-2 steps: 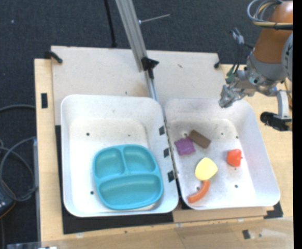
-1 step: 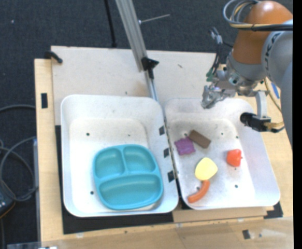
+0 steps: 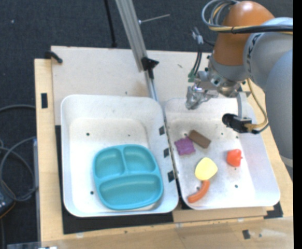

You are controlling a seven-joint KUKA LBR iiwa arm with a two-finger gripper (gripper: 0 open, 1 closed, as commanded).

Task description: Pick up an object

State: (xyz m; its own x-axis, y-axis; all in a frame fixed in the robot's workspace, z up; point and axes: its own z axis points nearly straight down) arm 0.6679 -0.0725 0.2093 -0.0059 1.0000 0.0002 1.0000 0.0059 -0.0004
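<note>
The gripper [image 3: 192, 100] is being held over the upper left corner of the right bin [image 3: 264, 175], at upper centre-right of the frame; its state cannot be told. Lower in that bin, a purple block [image 3: 184, 146], brown block [image 3: 199, 138], orange piece [image 3: 234, 157], yellow piece [image 3: 205, 168] and carrot [image 3: 199, 192] are being left untouched. A blue tray [image 3: 127, 177] is being kept in the left bin [image 3: 78, 139].
</note>
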